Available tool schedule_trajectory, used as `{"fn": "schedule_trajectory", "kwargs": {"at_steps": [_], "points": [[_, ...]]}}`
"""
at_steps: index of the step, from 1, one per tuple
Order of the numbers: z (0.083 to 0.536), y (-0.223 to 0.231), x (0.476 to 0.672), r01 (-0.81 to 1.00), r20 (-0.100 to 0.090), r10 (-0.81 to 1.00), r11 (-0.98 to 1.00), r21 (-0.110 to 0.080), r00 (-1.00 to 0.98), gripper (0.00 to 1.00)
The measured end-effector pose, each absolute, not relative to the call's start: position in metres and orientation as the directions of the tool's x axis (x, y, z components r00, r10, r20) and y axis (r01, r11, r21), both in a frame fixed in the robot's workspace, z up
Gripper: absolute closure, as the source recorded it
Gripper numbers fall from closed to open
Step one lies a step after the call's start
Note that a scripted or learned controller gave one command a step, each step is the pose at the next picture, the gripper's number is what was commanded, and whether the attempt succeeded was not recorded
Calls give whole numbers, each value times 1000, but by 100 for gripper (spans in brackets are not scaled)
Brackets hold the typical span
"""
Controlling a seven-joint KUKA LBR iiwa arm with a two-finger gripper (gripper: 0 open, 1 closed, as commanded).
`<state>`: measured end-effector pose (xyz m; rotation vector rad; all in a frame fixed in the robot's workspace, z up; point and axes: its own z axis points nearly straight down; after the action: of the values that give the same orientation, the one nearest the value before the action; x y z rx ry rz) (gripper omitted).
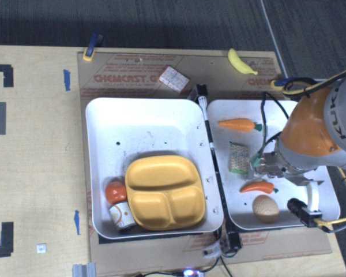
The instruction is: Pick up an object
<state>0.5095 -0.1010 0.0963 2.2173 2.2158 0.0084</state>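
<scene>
Two white bins sit side by side on the surface. Left bin holds a yellow divided tray. Right bin holds a carrot, a red chili and a potato. Above the chili hangs the hand, its grip unclear.

My own wrist is covering my gripper, so finger state is reading as indeterminate. The yellow tray is overlapping the red item and small can at the left bin's near-left corner.
</scene>
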Motion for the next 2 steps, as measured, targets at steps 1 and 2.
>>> {"fn": "schedule_trajectory", "kwargs": {"at_steps": [1,2], "points": [[96,-101,509,1000,-1,1000,-1,8,1,0],[86,-97,481,1000,0,1000,0,6,0,0]]}}
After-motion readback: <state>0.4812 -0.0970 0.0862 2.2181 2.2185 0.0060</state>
